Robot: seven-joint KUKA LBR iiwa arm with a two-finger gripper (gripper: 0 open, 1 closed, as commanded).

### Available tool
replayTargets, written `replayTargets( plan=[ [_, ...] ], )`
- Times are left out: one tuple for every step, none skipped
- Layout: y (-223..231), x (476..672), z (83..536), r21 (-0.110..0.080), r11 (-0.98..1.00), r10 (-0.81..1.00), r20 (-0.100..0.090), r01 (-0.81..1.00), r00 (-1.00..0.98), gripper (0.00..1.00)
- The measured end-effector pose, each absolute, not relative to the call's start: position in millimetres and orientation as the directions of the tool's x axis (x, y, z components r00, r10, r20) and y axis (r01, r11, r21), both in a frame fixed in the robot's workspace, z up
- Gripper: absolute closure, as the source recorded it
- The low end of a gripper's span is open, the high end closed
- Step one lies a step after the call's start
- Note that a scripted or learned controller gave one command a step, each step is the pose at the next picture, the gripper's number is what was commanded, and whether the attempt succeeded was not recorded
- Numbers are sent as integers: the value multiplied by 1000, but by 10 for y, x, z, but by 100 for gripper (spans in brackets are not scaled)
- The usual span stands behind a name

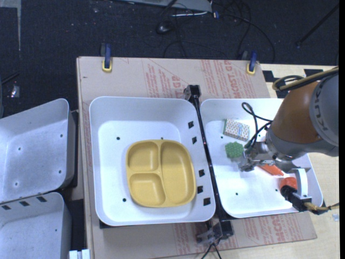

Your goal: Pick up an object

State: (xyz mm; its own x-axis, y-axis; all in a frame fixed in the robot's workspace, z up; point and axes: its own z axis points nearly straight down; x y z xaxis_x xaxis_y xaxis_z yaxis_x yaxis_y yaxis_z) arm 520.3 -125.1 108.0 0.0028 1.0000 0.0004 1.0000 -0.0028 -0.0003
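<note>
I have the gripper (247, 165) low in the right bin (259, 206), just at five o'clock of the green object (234, 149); I cannot tell its grip state. Approach step, I judge; next comes centring over it

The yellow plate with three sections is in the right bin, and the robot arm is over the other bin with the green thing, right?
Not quite. The camera view shows the yellow plate in the left bin, not the right one. The rest is right: the gripper is over the right bin, beside the green thing.
</note>
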Motion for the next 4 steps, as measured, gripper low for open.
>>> replayTargets(
  plan=[
    [-1178,5289,1642,6,3,1000,-1,1000,-3,100],
    [-1179,5305,2173,6,3,1000,-1,1000,-3,100],
    [-667,5266,2092,-2,7,1000,2,1000,-7,100],
    [-169,5182,2044,-3,8,1000,2,1000,-8,100]
  ],
)
